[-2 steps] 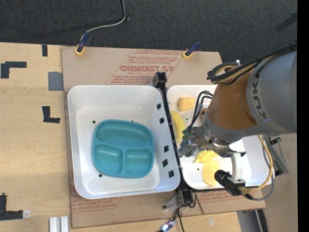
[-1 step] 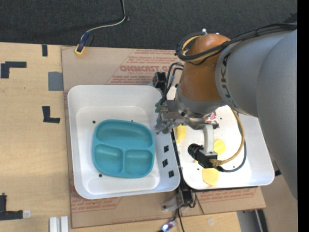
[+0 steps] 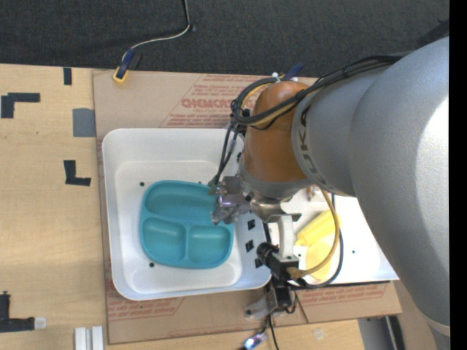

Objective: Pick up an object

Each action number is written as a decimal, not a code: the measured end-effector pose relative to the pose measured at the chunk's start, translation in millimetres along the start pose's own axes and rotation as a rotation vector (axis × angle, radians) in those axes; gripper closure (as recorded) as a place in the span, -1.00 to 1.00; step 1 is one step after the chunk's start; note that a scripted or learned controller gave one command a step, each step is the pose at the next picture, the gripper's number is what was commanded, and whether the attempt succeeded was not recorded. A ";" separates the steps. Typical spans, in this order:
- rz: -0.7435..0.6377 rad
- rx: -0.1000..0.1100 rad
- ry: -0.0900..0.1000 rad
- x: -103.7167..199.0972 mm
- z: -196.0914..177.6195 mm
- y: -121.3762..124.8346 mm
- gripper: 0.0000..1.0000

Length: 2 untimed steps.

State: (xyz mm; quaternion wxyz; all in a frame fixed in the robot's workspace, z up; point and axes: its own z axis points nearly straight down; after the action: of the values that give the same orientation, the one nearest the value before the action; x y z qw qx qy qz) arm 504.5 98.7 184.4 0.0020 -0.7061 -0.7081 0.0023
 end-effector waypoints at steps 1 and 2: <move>0.000 -0.010 0.000 -3.2 -142.8 -9.7 1.00; -0.005 0.000 0.000 79.8 -57.8 -0.7 1.00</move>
State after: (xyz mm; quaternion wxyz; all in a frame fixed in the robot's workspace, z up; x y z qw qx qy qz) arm 503.9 178.6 242.2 0.0018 -0.7044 -0.7098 0.0024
